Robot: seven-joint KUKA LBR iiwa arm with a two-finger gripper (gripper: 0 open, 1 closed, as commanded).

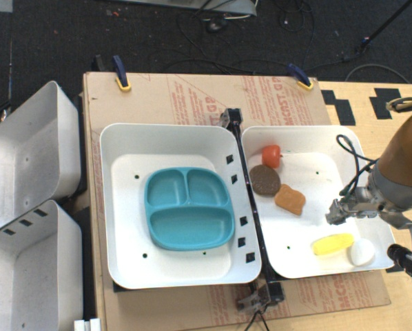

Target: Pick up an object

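**Ana:** Where is the gripper, and what is it doing?

**Ben:** The gripper (338, 212) sits low over the right-hand side of the right bin (309, 138), at the end of the grey arm (399, 178) coming in from the right. It looks like a dark metal cluster with a black cable looping above it. It is too small and blurred to say whether it is spread or closed, and nothing can be seen in it.

**Ana:** What lies closest to it?

**Ben:** Just below it, near the front edge of that bin, a yellow banana-shaped piece (332, 245) lies on its side. A white egg-shaped thing (362, 252) touches its right end. To the gripper's left sit an orange-brown lump (290, 200), then a dark brown disc (265, 180), with a small red tomato (271, 155) behind them.

**Ana:** And the other bin?

**Ben:** The left bin (116, 205) holds a teal divided plate (189, 208), well away from the arm.

**Ana:** Which would you pick up, and how?

**Ben:** I'd judge the yellow piece: nearest, probably light, stiff toy plastic, likely smooth and a bit slippery. Grip across its narrow middle, clear of the white egg, which would probably roll if nudged.
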